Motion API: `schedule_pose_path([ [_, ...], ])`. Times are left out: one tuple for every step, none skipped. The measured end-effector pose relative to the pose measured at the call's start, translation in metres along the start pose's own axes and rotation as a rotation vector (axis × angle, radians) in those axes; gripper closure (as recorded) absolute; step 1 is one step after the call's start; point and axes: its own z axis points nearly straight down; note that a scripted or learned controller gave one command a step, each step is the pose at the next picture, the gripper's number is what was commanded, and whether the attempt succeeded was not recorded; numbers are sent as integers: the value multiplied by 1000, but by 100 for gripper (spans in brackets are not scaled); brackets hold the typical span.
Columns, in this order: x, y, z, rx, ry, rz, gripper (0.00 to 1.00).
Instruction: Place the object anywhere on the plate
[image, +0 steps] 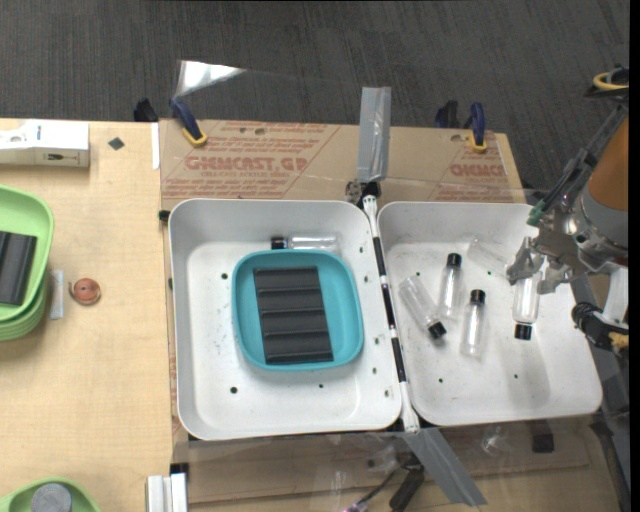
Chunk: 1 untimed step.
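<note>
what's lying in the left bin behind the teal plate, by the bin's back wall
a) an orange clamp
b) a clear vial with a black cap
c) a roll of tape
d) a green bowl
b: a clear vial with a black cap lies on its side in the left bin, between the teal plate and the bin's back wall.

The two-finger gripper (533, 268) hangs over the right white bin (560, 395), near its right wall, with a clear plastic vial with a black cap (523, 305) hanging upright between its fingers, cap down. Just to the gripper's left, three more clear black-capped vials (452, 282) lie on the bin floor. Well off to its left, across the divider, the teal square plate (345, 300) carries a black ribbed insert (292, 314) in the left white bin (200, 330).
</note>
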Motion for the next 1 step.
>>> schedule_pose_path([
  [31, -36, 26, 1, 1, -52, 100],
])
